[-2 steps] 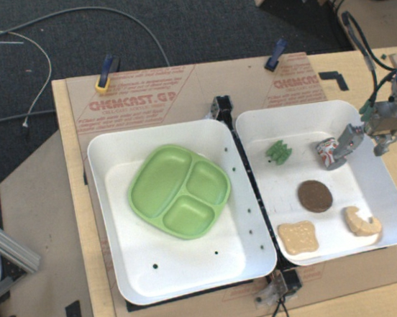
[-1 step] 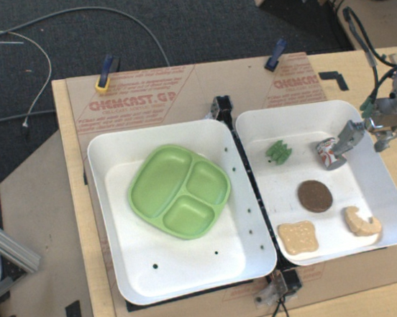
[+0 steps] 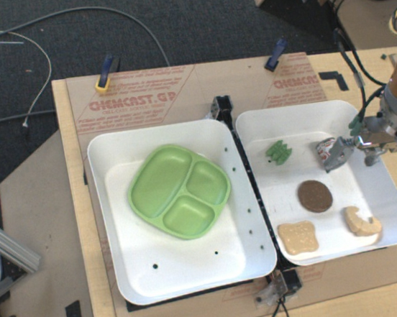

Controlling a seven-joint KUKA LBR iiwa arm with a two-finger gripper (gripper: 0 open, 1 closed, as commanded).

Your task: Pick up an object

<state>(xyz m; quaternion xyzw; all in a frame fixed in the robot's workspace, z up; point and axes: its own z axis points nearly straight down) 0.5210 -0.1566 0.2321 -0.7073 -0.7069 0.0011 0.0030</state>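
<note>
The right bin (image 3: pixel 376 189) holds a small green broccoli-like piece (image 3: pixel 279 153) at its far left, a round brown disc (image 3: pixel 314 196) in the middle, a tan bread slice (image 3: pixel 297 238) at the near left and a tan bitten piece (image 3: pixel 362 222) at the near right. My gripper (image 3: pixel 333 151) reaches in from the right and hovers low over the bin's upper middle. It is right of the green piece and just above and right of the brown disc. I see nothing held in it.
The left bin (image 3: pixel 124 258) carries a light green divided plate (image 3: pixel 179 191). A black clamp strip (image 3: pixel 249 184) runs between the bins. Cardboard (image 3: pixel 139 96) with blue clips lies under both bins, and cables trail at the back right.
</note>
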